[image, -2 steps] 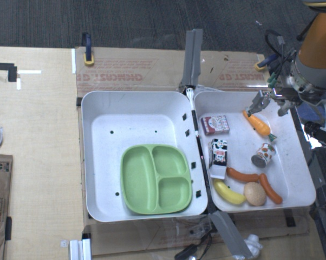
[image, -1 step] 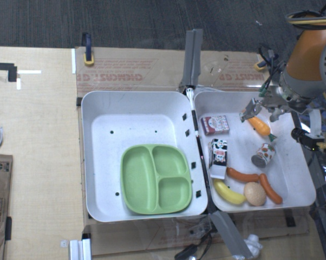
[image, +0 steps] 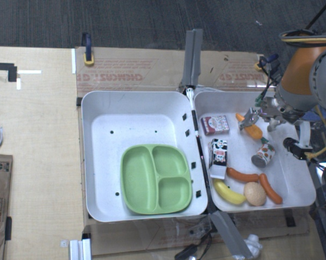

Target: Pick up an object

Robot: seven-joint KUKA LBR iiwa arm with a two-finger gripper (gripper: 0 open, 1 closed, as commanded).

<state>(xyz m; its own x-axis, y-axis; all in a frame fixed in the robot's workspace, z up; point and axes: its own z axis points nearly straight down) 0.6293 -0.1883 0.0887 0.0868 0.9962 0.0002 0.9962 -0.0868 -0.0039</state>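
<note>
The gripper (image: 253, 120) sits over a small orange carrot (image: 252, 130); whether it grips it, I cannot tell.

I see the orange carrot (image: 252, 130) lying tilted at the right bin's twelve o'clock, between the gripper (image: 250, 119) fingers, its green tip toward ten o'clock.

My right bin (image: 301, 199) is crowded: the red carton (image: 214, 124), the milk carton (image: 219, 155), the can (image: 263, 154), two sausages (image: 242, 174), the banana (image: 228, 193) and the egg (image: 255, 194) lie close together, with bare floor mostly along the far wall and the right side. My gripper (image: 252, 120) hangs right at the orange carrot (image: 252, 130). In the left bin (image: 92, 145) the green plate (image: 156, 179) takes the near half, leaving the far half open.
</note>
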